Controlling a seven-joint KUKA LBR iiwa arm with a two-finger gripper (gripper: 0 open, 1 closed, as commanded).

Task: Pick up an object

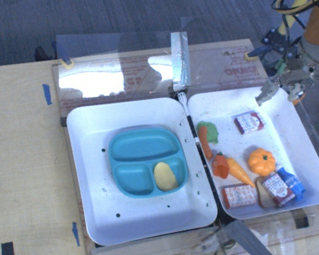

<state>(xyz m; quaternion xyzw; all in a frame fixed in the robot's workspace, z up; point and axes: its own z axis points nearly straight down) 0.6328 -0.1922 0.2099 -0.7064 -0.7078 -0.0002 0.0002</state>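
Floor: dark blue-grey carpet runs behind the bench (19,171), whose pale wood top carries black corner marks and bits of blue tape along its left part.
Back panel: a clear sheet (141,74) stands behind both bins; faint reddish print shows through it, too blurred to read.
Bins, count: two, side by side, touching along the middle.
Left bin (90,179): holds one teal tray (145,149) with three compartments, sitting near the bin's centre.
Yellow piece (165,175): one pale egg-shaped item in the tray's near right compartment.
Right bin (311,150): holds six things I can count.
Long vegetable (206,137): one, orange with a green top, lying along the bin's left edge.
Carrot (232,168): one, orange, slanting toward the bin's centre, just beside the long vegetable's lower end.
Red-and-white packets: three; one packet (248,122) near the far edge, one (239,195) at the near edge, one (277,188) toward the near right corner with something blue under it. Their labels are too small to read.
Pumpkin (261,162): one, orange, between the carrot and the right edge.
Gripper (275,88): above the right bin's far right corner, apart from every item; I cannot tell how its jaws stand.
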